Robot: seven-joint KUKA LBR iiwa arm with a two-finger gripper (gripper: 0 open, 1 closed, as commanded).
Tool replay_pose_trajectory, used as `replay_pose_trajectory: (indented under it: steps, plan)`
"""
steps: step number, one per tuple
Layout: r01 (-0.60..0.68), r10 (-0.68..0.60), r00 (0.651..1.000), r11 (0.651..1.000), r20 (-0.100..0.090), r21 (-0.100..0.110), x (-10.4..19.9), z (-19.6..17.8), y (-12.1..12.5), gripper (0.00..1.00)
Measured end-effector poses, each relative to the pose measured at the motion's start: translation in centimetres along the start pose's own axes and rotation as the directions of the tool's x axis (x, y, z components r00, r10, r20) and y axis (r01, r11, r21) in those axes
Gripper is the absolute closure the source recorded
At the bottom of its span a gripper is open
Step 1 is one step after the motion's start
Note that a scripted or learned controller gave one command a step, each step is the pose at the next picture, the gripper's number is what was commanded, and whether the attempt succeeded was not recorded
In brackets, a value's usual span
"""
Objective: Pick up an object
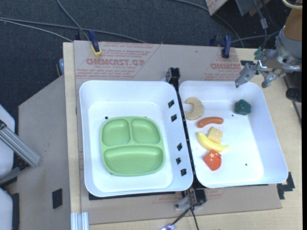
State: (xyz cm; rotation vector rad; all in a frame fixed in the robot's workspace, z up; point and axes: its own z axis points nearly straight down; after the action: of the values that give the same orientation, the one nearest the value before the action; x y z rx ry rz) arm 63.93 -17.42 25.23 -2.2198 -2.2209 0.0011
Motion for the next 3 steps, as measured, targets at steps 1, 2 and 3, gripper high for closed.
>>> replay_pose_trajectory:
  steps: [1,2,3]
  plan:
    - [-0.001,0.001,1.0,1.0,-0.001,0.005,-0.7,4.7,-0.5,0.0]
    - [-0.001,0.001,1.0,1.0,-0.002,0.007,-1.6,10.5,-0.4,0.0]
    - [-0.001,0.001,1.0,1.0,0.008,-0.005,-1.3,14.6,-0.8,0.0]
